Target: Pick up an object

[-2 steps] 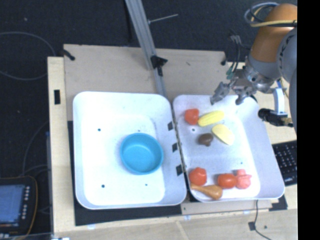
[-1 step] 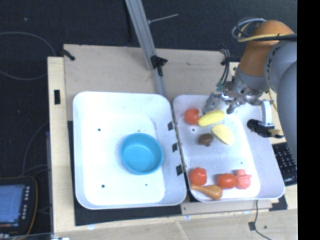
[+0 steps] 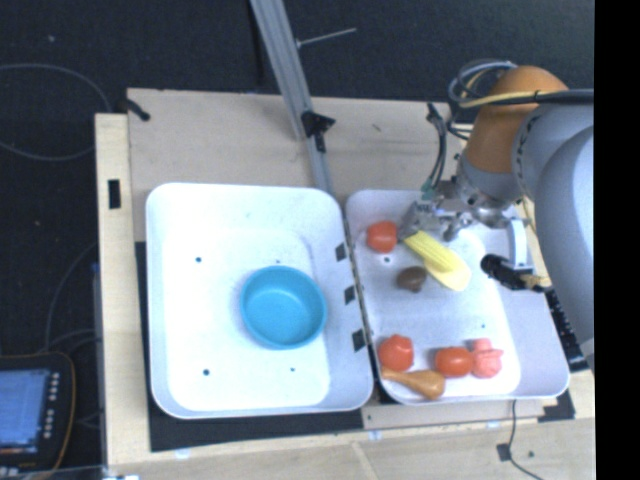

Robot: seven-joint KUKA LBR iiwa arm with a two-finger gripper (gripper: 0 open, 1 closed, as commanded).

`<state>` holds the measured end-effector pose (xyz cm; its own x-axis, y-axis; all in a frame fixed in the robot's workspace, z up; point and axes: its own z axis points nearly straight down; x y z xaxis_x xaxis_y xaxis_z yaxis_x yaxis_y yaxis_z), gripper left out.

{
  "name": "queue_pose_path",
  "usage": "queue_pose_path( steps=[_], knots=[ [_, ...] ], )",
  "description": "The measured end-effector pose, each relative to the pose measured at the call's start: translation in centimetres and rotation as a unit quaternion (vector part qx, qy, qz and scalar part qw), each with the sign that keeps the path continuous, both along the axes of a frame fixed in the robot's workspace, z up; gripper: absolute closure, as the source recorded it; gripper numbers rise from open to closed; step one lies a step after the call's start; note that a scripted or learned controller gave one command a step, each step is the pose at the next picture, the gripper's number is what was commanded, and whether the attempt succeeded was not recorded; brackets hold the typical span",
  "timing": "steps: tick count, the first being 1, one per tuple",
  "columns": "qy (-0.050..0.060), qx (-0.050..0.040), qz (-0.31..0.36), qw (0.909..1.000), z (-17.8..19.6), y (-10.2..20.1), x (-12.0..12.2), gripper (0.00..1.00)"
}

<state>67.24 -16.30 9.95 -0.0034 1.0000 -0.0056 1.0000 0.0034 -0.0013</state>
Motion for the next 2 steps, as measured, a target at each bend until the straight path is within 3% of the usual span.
queue_pose_path(
  steps=[1, 2],
  knots=[
    [-0.004, -0.0018, 0.001, 1.0, 1.7, -0.1, 0.1, 1.0],
    [-0.006, 0.0041, 0.002, 1.0, 8.5, 0.1, 0.4, 1.0]
  ],
)
